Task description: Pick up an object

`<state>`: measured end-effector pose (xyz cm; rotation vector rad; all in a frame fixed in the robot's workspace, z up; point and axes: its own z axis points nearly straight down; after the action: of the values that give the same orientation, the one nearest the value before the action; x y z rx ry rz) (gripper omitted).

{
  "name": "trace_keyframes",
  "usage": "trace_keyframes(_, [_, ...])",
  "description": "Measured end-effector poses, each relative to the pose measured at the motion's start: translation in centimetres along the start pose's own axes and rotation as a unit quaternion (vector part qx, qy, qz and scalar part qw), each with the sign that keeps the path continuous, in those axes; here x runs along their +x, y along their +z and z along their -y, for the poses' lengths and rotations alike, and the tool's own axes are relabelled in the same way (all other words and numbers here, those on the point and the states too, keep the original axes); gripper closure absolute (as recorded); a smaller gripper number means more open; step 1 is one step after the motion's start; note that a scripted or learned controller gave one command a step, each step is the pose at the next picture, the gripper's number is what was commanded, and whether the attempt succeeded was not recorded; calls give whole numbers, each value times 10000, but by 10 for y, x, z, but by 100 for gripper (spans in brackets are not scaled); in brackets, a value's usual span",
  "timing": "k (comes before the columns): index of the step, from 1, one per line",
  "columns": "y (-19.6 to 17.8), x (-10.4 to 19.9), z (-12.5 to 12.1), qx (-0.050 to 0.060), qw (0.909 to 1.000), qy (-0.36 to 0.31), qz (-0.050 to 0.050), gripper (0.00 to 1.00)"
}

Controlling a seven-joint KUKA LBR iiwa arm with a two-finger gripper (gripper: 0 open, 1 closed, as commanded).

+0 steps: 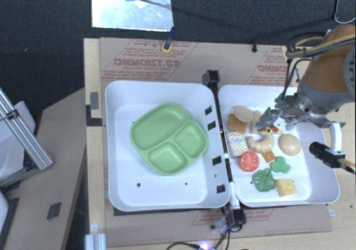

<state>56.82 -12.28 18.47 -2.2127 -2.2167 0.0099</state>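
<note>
tool (269,118) above croissant (261,143), toy food

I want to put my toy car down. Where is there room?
Left bin: bare white floor all around the green divided plate, widest along the near edge. Right bin: crowded with toy food under the gripper; only its far-right strip is bare.

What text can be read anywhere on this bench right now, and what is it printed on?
"CHEMCAST GP": red print on the brown board above the left bin.
The same red print, right of it, by the right bin: too blurred to read.
Nothing else legible.
</note>
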Motion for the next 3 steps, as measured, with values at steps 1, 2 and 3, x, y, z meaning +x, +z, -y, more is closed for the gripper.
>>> trace_keyframes(1, [-7, 0, -3, -63, 10000, -11, 10, 0])
trace_keyframes(2, [55, -5, -3, -41, 10000, 1, 9, 0])
trace_keyframes(3, [102, -5, -4, -47, 10000, 1, 9, 0])
